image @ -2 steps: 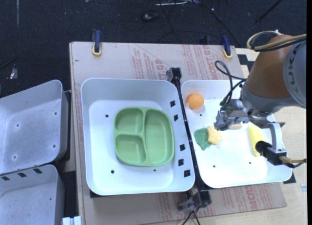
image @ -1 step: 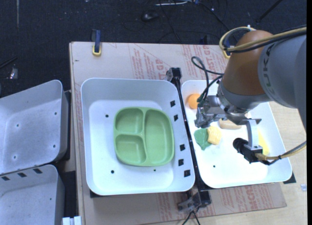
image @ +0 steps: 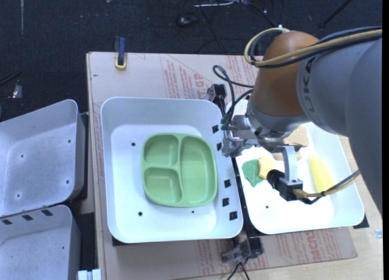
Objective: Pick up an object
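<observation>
Gripper (image: 234,145): low over the left edge of the right bin (image: 304,212), tucked under the wrist. I cannot tell whether it is spread or closed, and nothing can be seen held in it.
Nearest things: a green piece (image: 249,172) lies just beside the gripper, near that left edge, touching a small yellow piece (image: 266,164).
Further out: a long yellow piece (image: 321,173) lies toward the bin's right edge. A tan piece (image: 299,136) near its far edge is partly hidden by the arm.
Left bin (image: 121,212): a green divided plate (image: 180,169) sits in its middle, apart from the gripper.
Done: by my reading, only the approach — the gripper is at the objects.
Left: a secure grip and the lift — everything appears to lie on the bin floors.
</observation>
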Robot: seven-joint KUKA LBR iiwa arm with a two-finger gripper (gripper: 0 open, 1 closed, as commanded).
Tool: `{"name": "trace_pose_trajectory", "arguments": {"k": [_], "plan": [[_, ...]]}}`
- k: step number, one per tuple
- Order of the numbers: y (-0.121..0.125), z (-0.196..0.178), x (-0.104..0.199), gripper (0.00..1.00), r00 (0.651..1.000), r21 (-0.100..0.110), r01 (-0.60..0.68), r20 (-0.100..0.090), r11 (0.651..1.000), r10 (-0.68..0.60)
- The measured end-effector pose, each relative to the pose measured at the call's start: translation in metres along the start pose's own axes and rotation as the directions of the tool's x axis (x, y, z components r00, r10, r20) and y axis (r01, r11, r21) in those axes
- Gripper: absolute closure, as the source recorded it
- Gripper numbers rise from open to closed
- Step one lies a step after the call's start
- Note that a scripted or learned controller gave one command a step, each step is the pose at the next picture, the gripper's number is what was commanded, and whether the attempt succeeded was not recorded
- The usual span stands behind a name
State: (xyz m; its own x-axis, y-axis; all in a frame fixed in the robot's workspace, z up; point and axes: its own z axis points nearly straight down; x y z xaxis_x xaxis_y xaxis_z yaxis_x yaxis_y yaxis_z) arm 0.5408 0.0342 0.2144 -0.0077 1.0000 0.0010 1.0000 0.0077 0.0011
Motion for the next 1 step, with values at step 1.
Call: {"name": "trace_pose_trajectory", "arguments": {"k": [1], "plan": [[0.0188,-0.0023,0.0518,1.00,1.000,-0.001,-0.001,0.000,1.000,0.001]]}}
